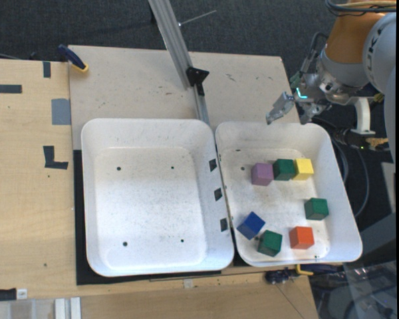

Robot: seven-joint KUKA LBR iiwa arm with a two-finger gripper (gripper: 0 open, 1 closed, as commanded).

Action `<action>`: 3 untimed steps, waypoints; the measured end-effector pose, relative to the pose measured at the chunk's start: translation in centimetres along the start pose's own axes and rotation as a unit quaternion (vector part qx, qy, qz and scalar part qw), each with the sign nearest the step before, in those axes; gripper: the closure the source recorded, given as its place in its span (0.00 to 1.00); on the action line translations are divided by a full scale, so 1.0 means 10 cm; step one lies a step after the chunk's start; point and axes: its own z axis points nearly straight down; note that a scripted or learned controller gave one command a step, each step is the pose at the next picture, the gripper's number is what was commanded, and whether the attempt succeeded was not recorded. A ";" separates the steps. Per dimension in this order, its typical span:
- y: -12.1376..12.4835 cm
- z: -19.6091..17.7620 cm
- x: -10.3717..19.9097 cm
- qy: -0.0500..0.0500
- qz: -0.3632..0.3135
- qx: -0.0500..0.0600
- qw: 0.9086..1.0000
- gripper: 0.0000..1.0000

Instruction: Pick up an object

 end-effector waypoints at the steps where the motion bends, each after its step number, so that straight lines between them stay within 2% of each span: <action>1: 0.01 -0.04 0.00 -0.001 0.000 -0.002 1.000 0.00; 2: -0.06 0.59 0.03 -0.001 0.000 0.000 1.000 0.00; 3: 0.01 1.08 0.07 -0.001 -0.001 0.000 1.000 0.00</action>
